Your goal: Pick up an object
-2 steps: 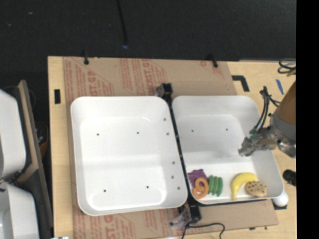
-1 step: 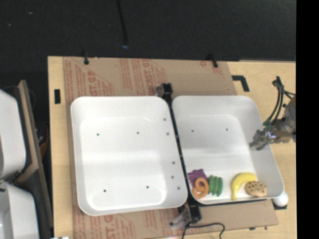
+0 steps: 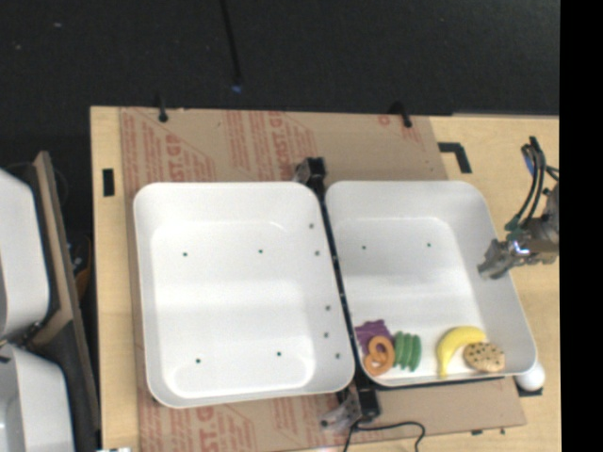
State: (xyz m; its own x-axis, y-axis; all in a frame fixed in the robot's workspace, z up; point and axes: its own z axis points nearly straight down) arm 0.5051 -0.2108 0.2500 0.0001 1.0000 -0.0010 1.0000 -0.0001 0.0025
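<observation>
Several small toys lie along the near edge of the right bin [image 3: 452, 201]: a purple piece [image 3: 372, 330], an orange ring [image 3: 379, 355], a green ribbed piece [image 3: 408, 349], a yellow banana [image 3: 456, 346] and a brown speckled cookie [image 3: 483, 355]. My gripper [image 3: 497, 260] hangs at the right rim of the right bin, well above and to the right of the toys. Only its grey tip and some cables show past the frame's right side. Nothing is visible between its fingers.
The left bin [image 3: 151, 252] sits beside the right one on a cardboard-covered bench [image 3: 226, 144]. A black clip [image 3: 309, 169] joins the bins at the far side, another clip [image 3: 353, 405] at the near side. White containers [image 3: 19, 252] stand at the far left.
</observation>
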